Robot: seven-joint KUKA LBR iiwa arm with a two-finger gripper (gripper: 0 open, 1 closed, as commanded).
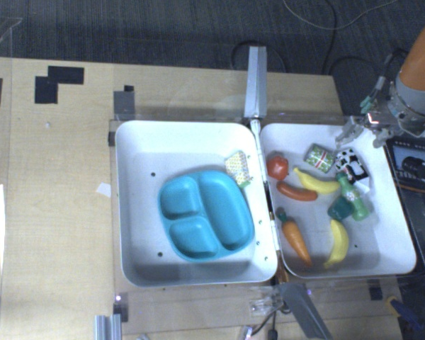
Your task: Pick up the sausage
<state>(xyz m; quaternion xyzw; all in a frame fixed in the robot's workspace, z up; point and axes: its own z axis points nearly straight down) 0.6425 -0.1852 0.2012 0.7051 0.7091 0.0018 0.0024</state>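
The sausage (296, 191) is a reddish-orange link lying flat in the right bin (393, 257), near its left wall. A red tomato (277, 166) sits just behind it, and the tip of a yellow banana (319, 183) touches its right side. My gripper (361, 131) hangs over the bin's far right corner, well to the right of and behind the sausage. It is open and holds nothing. The grey arm with its orange band (421, 61) comes in from the upper right.
The right bin also holds a green-labelled can (319, 158), a black-and-white object (353, 168), a green bottle (348, 205), a carrot (295, 238) and a second banana (338, 243). A blue divided plate (207, 214) and a small patterned packet (237, 166) lie in the left bin (138, 190).
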